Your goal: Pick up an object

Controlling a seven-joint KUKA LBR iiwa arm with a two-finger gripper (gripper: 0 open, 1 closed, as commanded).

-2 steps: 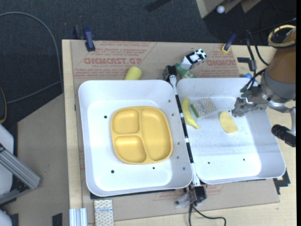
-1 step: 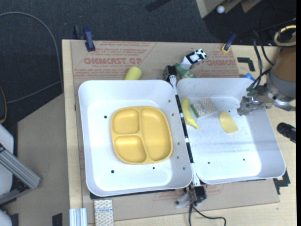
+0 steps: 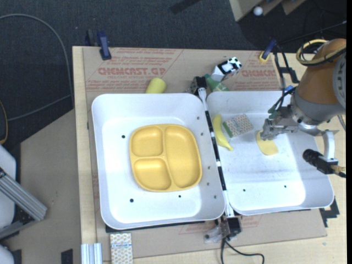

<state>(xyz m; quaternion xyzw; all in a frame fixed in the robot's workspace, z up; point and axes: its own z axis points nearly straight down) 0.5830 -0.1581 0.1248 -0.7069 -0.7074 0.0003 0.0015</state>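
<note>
The gripper (image 3: 269,132) hangs low in the right bin (image 3: 275,194), just above a pale yellow flat piece (image 3: 268,147) that lies on the bin floor; whether it touches the piece cannot be told, and its opening cannot be made out either. Taking that yellow piece as the landmark: a small patterned packet (image 3: 238,125) lies to its left, and further left a banana (image 3: 221,133) rests along the bin's left wall, near the seam between the two bins. The bin's far wall stands close behind the piece, while toward the near rim the floor stretches bare and wide. To the right of the piece a black part of the arm (image 3: 319,161) reaches over the floor. Well to the left, across the seam, the left bin (image 3: 110,120) holds a yellow divided plate (image 3: 165,157) near its middle, with a white margin all round it.
</note>
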